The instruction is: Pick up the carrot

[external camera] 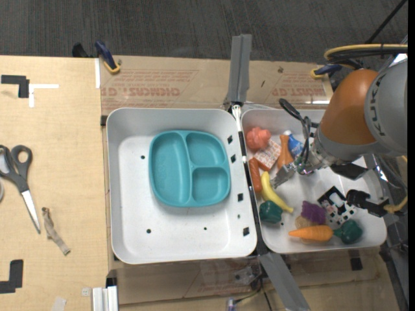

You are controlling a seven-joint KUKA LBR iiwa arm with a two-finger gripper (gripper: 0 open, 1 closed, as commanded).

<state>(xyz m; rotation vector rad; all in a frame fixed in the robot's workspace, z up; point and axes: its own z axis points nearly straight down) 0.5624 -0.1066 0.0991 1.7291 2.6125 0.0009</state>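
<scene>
Light wooden bench, two white bins side by side, scissors, cardboard sheet

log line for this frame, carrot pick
task: pick carrot | gripper: low in right bin, among toys | carrot: lying at bin's front, apart from gripper | grasp: none seen | left bin: teal plate

We look down at a slant from above the bench, both white bins in view.

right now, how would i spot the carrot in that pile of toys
Look in the right-hand shallow white bin, along its near edge. The orange tapered plastic carrot lies flat there, between a green pepper toy and a dark green toy, below purple grapes.
</scene>
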